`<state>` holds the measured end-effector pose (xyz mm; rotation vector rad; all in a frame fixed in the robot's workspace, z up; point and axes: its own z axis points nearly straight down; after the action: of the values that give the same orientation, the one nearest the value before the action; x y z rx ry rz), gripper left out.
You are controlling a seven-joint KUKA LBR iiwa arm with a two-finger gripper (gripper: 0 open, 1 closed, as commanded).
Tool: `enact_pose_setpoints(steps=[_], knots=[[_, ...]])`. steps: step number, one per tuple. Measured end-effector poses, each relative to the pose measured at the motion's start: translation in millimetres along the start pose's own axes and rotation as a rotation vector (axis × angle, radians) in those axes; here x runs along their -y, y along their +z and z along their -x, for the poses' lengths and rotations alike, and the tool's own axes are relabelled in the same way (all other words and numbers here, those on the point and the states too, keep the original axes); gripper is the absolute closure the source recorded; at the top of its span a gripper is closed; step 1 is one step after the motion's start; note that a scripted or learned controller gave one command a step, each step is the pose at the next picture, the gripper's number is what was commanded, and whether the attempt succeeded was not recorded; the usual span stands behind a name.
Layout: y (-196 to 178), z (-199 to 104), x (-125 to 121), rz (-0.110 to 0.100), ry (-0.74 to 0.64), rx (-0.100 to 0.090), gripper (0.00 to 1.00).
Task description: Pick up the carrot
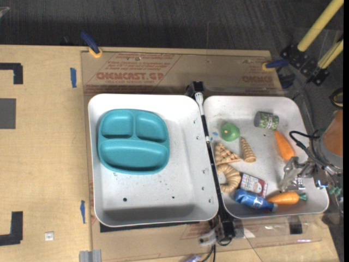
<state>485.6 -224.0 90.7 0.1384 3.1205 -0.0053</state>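
Down at the right bin's (pixel 214 105) right edge, the gripper (pixel 296 174) hangs low over the white floor, its metal fingers a tangle of shiny parts and black cable from where I stand, so I cannot tell whether the jaws are spread or pressed together. Two carrots lie in this bin. One carrot (pixel 283 145) sits just above the gripper toward the far edge, slanting along the right wall, apart from the fingers with nothing closed around it. The other carrot (pixel 284 198) lies just below the gripper near the bin's near right corner, its green top pointing right; it is very close to the fingertips, but I cannot say they touch.

Beside that lower carrot, a blue packet (pixel 252 200) rests against the near edge, with a red-and-white wrapper (pixel 253 183) just behind it. Toward the bin's left wall lie tan pastry-like pieces (pixel 226 162) and a ridged cone (pixel 247 150). A green ball (pixel 230 131) sits farther back, and a small green can (pixel 266 120) lies near the far edge.

Over in the left bin (pixel 185 195), a teal divided plate (pixel 132 141) takes up the far left part.
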Motion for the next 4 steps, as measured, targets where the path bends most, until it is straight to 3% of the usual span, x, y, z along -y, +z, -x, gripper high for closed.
enact_pose_setpoints(steps=[1,2,3,4], knots=[[-0.7,4.0,-0.4,-0.002,-0.001,0.013,0.0],[3.0,69.4,-7.3,0.001,0.186,-0.006,0.0],[-10.9,73.5,-7.6,0.0,0.185,0.008,1.0],[-10.0,72.9,-7.7,0.0,0.185,0.006,0.0]])
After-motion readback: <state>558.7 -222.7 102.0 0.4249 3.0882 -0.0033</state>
